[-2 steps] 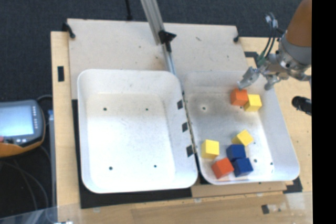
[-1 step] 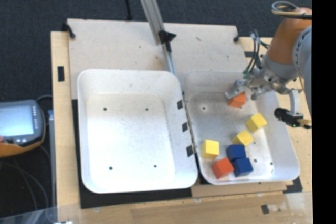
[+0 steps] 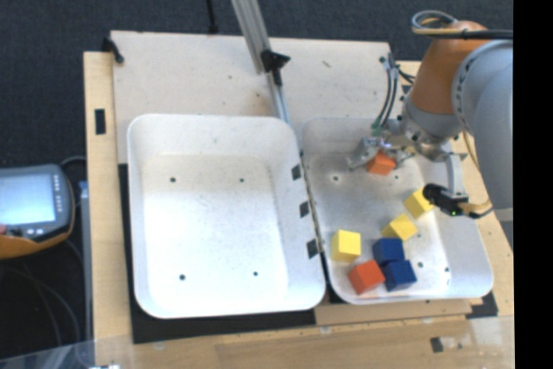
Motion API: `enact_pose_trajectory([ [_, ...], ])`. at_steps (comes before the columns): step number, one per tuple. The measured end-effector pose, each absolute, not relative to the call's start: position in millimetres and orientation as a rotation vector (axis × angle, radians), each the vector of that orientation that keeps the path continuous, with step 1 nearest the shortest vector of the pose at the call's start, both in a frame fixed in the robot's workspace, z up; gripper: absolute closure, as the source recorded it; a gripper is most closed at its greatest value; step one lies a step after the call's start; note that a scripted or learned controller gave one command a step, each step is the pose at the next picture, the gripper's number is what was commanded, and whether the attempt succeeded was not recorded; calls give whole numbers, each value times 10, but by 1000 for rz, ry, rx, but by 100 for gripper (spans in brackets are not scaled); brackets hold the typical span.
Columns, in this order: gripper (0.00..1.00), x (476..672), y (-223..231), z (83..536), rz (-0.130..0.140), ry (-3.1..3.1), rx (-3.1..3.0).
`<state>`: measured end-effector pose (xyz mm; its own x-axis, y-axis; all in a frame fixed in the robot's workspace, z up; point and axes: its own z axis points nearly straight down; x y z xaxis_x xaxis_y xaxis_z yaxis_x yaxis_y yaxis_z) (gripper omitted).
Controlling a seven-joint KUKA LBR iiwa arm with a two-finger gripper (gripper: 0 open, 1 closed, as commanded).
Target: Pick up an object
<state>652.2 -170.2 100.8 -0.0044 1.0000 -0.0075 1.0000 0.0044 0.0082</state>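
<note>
Orange block [image 3: 381, 164], tilted cornerwise, seemingly clamped between gripper [image 3: 377, 158] fingers, right bin [image 3: 467, 276].

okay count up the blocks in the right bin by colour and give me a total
Yellow blocks: 3
Blue blocks: 2
Orange blocks: 2, and one at the gripper
Total: 7

end effector [image 3: 378, 153] over orange block [image 3: 381, 164], right bin [image 3: 467, 272]
</note>
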Motion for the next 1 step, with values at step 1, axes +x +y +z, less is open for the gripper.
enact_pose_trajectory([
  [1, 100, 6513, -1723, 1100, 0, 2217, 2212],
])
